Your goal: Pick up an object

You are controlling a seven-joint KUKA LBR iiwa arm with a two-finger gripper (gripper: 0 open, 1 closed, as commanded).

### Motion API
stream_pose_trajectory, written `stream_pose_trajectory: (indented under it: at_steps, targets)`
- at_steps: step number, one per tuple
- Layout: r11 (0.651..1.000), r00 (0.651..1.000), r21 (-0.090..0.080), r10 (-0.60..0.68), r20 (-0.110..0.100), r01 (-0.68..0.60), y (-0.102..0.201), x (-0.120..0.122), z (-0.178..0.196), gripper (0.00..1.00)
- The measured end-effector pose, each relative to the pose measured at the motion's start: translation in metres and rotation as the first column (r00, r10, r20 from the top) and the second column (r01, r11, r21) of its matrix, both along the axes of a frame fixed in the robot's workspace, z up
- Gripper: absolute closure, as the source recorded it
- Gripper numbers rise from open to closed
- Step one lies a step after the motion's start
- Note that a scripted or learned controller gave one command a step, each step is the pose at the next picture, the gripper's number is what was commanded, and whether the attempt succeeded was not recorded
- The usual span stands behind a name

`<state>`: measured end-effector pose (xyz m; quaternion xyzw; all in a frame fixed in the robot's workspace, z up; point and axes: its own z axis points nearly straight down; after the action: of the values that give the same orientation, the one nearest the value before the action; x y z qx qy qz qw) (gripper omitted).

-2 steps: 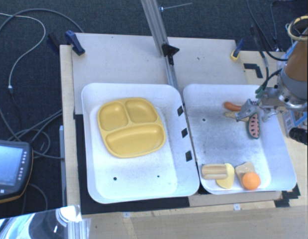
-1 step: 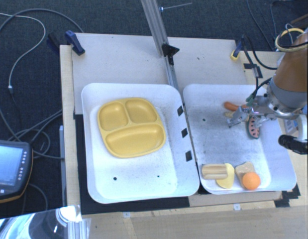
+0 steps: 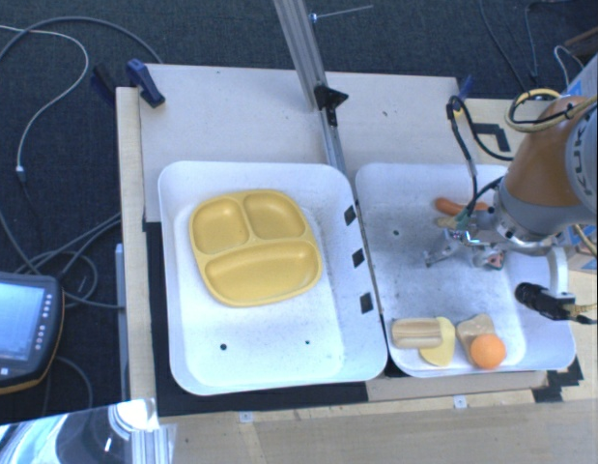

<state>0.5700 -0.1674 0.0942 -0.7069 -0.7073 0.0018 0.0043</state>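
At the far left, on the dark floor, a small screen device with an orange edge (image 3: 18, 329) lies beside loose grey cables (image 3: 47, 85). A blue clamp (image 3: 144, 81) holds the back left corner of the pale worktop (image 3: 231, 104).

The left shallow white bin (image 3: 270, 351) carries a yellow plastic plate with three compartments (image 3: 255, 246), which lies flat in the back half of this bin. A slanted grey metal pole (image 3: 303, 37) comes down from the top to the place where the two bins meet, and some small black clips (image 3: 357, 256) sit along this border.

The right shallow white bin (image 3: 405, 278) holds the objects for picking. At its front edge, close together in a row, are a beige rounded block (image 3: 415, 333), a pale yellow wedge-shaped piece (image 3: 439, 351), a light brown block (image 3: 474, 330) and a small orange ball (image 3: 488, 352); the ball touches the light brown block. Near the back of this bin an orange carrot-like piece (image 3: 455, 205) lies, partly hidden by the arm.

The gripper (image 3: 451, 249) is low over the middle of the right bin, just in front of the carrot-like piece and well apart from the front row. Its thin metal fingers are spread apart, and nothing is between them. The grey arm with the orange band (image 3: 540, 167) enters from the right.
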Motion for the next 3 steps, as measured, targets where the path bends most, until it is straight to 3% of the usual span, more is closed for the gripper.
stream_pose_trajectory:
  at_steps: [1,3]
  targets:
    - [1.0,1.0,-0.002,0.0,0.01,0.0,0.0,0.003,0.015,1.0]
    - [1.0,1.0,-0.006,0.001,0.018,-0.001,-0.008,-0.006,0.135,1.0]
